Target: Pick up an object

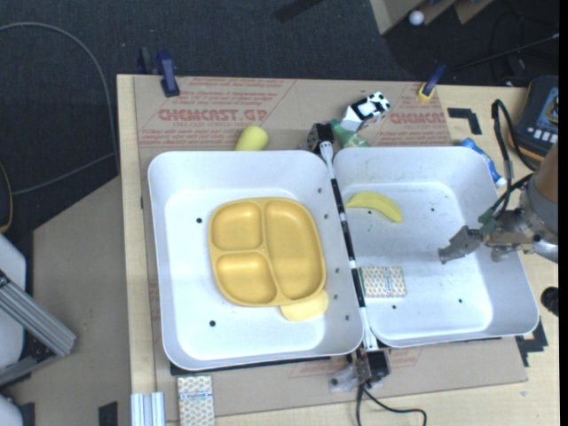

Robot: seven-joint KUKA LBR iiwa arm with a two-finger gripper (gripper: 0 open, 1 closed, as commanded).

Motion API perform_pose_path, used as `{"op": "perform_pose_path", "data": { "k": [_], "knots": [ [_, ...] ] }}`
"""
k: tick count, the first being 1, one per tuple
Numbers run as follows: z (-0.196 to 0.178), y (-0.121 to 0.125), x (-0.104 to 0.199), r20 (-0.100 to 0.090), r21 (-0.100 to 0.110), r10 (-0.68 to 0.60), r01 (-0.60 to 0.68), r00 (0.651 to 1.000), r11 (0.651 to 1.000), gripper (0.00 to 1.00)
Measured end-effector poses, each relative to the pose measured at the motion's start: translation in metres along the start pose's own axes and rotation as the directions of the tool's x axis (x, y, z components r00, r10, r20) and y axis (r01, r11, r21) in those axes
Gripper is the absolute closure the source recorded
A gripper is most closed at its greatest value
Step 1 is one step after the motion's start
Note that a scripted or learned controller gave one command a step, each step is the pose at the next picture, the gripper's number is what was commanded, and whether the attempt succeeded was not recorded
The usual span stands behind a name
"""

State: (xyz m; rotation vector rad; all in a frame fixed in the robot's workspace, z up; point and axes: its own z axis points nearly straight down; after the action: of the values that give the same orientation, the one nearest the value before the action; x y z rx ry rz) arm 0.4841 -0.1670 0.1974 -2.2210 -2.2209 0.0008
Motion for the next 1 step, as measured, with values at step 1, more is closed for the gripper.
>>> {"op": "perform_pose_path", "data": {
  "k": [1],
  "knots": [
    [0.0855,0.0449,0.0728,-0.002,0.002,-0.001,0.001,1.000,1.000,0.00]
  ]
}}
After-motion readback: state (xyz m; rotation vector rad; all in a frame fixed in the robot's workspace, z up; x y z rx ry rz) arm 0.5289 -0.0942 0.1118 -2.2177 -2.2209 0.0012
